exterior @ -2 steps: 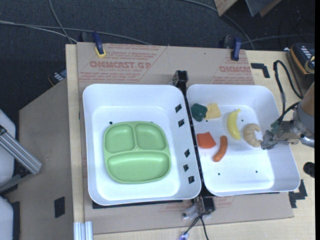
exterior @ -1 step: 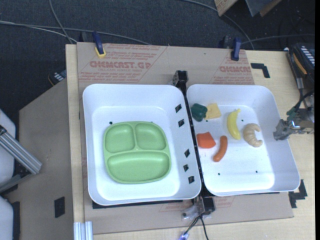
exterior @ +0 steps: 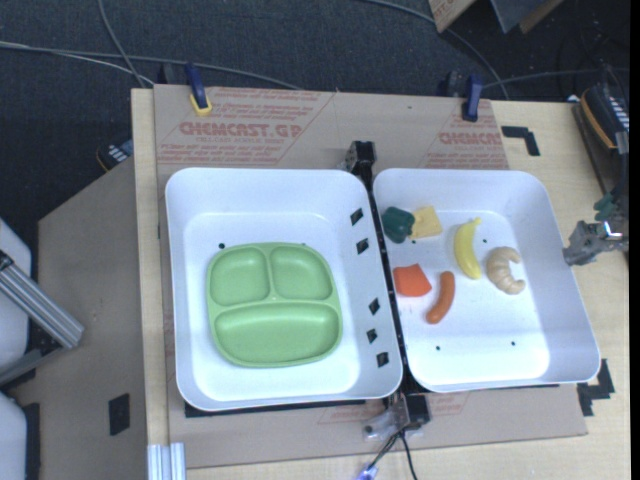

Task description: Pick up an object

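Observation:
The right bin (exterior: 520,353) holds several toy foods. A dark green pepper (exterior: 397,223) lies beside a pale yellow wedge (exterior: 427,222). A yellow banana (exterior: 467,249) sits next to a tan croissant (exterior: 506,269). An orange block (exterior: 412,281) and a red-orange sausage (exterior: 441,297) lie nearer the bin's left wall. My gripper (exterior: 590,240) shows as a small grey part at the view's right edge, just outside the right bin's right rim and apart from every object.
The left bin (exterior: 190,218) holds a green divided plate (exterior: 274,303). Clamps (exterior: 199,96) stand at the bench's back edge. Cables run over the dark floor behind. Part of the arm (exterior: 605,118) sits at the far right.

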